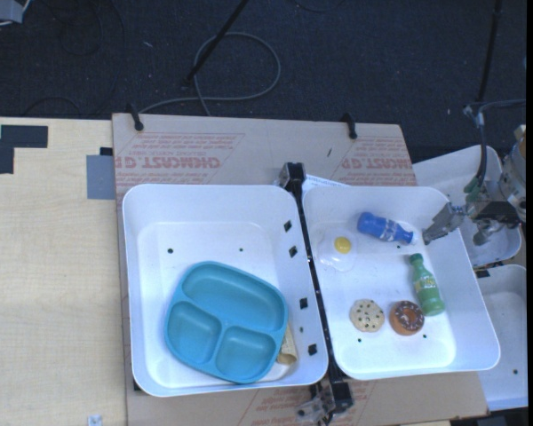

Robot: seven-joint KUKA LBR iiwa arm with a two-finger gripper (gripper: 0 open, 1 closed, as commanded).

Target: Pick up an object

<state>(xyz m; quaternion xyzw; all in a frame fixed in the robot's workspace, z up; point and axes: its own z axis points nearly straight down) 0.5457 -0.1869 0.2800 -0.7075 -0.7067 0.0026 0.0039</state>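
I have no single target named, so I take the candidates in the right bin (480, 349) as the task's things. The blue bottle (384, 228) lies on its side near the far wall, closest to the gripper (466, 220), which sits at the bin's right rim, just beside and apart from the bottle. I judge the bottle the likeliest pick for that reason alone. The gripper's two grey fingers look spread, with nothing between them, though at this size I would not swear to how wide.

The green bottle (425, 285) also lies flat, toward the right wall, its cap pointing to the far side. Just beside its base sits the doughnut (407, 318), and next to that the cookie (367, 315); the two look very close, perhaps touching. The fried egg (341, 247) rests near the divider, well apart from the rest. Everything lies loose and scattered, as if tipped in rather than arranged, which leaves room around the blue bottle for fingers to come down.

The left bin (151, 211) holds a blue divided tray (226, 319), tilted toward the near corner, with a tan thing (288, 349) peeking from under its right edge; I cannot tell what it is.
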